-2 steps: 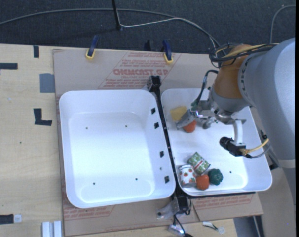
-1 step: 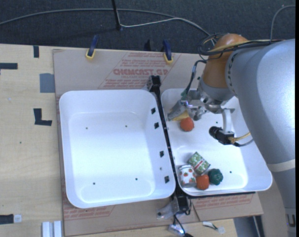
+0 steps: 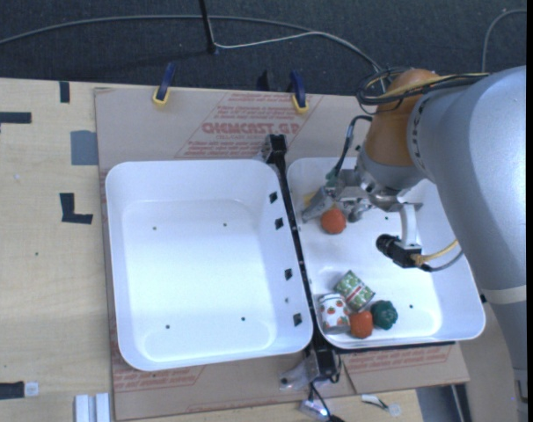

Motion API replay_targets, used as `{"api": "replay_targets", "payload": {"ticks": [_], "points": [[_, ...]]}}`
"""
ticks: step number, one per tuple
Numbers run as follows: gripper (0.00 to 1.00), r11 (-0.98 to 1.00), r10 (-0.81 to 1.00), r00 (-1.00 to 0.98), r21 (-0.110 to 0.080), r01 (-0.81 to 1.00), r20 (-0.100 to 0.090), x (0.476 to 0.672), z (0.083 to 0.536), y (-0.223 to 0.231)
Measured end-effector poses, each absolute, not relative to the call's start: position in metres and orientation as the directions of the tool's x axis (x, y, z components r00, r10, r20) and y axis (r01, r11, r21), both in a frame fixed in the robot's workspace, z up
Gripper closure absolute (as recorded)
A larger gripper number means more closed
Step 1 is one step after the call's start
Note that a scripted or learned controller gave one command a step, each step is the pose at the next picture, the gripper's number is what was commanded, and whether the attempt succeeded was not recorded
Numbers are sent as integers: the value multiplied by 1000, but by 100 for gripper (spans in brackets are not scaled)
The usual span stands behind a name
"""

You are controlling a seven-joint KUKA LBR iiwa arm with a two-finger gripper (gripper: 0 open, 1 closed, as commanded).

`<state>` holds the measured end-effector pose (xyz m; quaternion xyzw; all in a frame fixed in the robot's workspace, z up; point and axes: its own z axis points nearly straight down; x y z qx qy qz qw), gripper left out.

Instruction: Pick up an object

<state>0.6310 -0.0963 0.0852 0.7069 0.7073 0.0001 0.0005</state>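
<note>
The grey arm [image 3: 486, 174] looms over the right bin [image 3: 425, 323], its pincer [image 3: 341, 202] poised just above the orange ball [image 3: 333, 222] at six o'clock, its opening impossible to tell.

Two white bins [image 3: 196, 178] sat side by side on a cardboard sheet [image 3: 240, 126] with red print, joined by black clips [image 3: 274, 146] along the shared edge. A yellow clamp [image 3: 164, 86] and a blue clamp [image 3: 297, 90] gripped the sheet's far edge. Dark tape marks [image 3: 73, 209], perhaps, dotted the wooden bench [image 3: 38, 262]. A cable [image 3: 205, 11] crossed the dark floor behind.
</note>
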Motion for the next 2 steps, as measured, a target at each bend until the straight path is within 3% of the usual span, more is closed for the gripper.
{"api": "replay_targets", "payload": {"ticks": [1, 2], "points": [[0, 0, 1000, 0, 1, 1000, -1, 614, 85, -94], [100, 0, 1000, 0, 2, 1000, -1, 614, 96, -94]]}}
